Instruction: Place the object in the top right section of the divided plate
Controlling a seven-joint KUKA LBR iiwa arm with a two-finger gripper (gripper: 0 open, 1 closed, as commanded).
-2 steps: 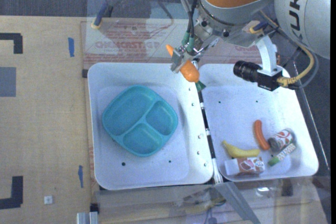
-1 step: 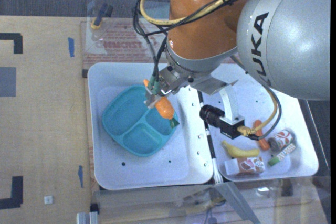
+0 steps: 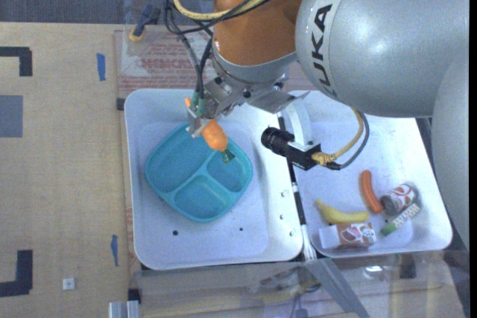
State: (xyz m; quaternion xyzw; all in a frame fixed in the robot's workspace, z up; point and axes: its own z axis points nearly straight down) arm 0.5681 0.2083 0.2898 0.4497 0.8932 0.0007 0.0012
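Orange carrot (image 3: 215, 135): a small toy carrot with a green tip, long axis running from about 11 o'clock to 5 o'clock; the fat orange end is up at 11, the green end points down to 5.
Carrot place: over the upper right edge of the plate, at the plate's 1 o'clock side; whether it rests on the plate or hangs just above it cannot be told.
Gripper (image 3: 200, 114): at the carrot's 11 o'clock end, its tip touching or just meeting the orange end; the fingers are too small and crowded to make out, so open or closed cannot be told, nor whether the carrot sits between them.
Plate (image 3: 195, 176): teal, divided into three sections, turned at a slant in the left bin.
Left bin (image 3: 153, 231): white, shallow, holds the plate.
Right bin (image 3: 417, 138): white, touching the left bin along its 3 o'clock side.
Right bin contents: a banana (image 3: 341, 214), a red-orange sausage (image 3: 367, 191), a can (image 3: 400, 199) and a small carton (image 3: 356, 234), all grouped toward 5 o'clock.
Writing: "KUKA" in black on the grey arm (image 3: 387, 33); red print on the can and carton is too small to read.
Bench (image 3: 59, 160): pale wood with blue and black tape marks.
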